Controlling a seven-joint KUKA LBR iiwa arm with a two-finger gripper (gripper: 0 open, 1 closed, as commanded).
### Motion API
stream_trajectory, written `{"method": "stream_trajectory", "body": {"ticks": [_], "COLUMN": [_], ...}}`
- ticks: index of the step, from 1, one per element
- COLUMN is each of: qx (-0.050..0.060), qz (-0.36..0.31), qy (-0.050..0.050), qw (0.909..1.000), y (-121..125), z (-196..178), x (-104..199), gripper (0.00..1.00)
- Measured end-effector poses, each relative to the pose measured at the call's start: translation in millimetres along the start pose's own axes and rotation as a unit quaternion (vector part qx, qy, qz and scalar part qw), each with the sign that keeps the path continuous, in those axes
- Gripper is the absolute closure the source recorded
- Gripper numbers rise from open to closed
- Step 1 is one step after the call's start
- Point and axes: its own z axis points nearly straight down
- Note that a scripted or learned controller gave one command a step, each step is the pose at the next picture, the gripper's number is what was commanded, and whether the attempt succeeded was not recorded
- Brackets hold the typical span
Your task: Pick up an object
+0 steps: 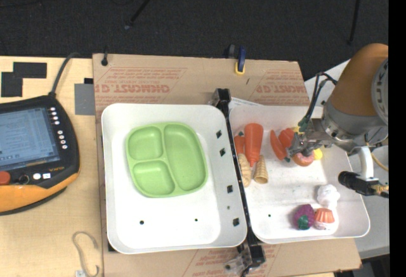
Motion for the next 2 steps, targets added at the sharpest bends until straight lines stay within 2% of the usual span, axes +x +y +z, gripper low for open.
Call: {"method": "stream_trajectory", "body": {"ticks": [1, 2], "qx": [-0.001, 0.000], "qz": [0.000, 0.000], "qy": [-0.001, 0.000], "qw": [1.0000, 1.0000], "y": [6.9, 6.7], "z": [-61.7, -78.7], "x": [-1.9, -4.3], "gripper": [1.00, 1.00]}}
